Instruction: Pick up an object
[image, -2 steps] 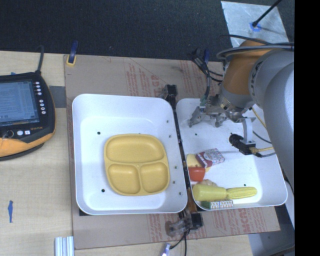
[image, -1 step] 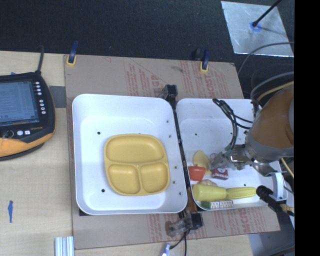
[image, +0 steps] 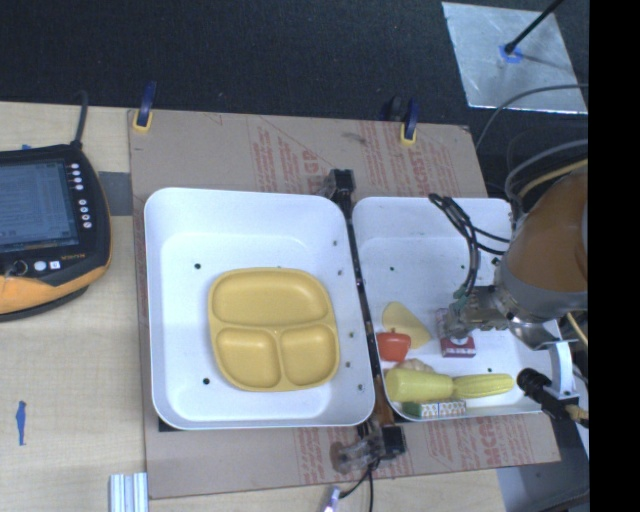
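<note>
My jaws (image: 458, 338) hang low in the right-hand shallow white bin (image: 420, 222), right over a small red-and-white block (image: 458, 347); from above I cannot tell whether they grip it. The risk is closing on air or nudging the block away. The red plastic tomato (image: 394, 346), yellow wedge (image: 404, 320) and yellow plastic corn cob (image: 484, 384) lie close, so a sloppy descent could bump them.

- You're looking at a robotics lab: a teach pendant (image: 45, 228) sits far left of the gripper (image: 458, 335).
- Clamps (image: 408, 120) pin cardboard (image: 300, 150) beyond it.
</note>
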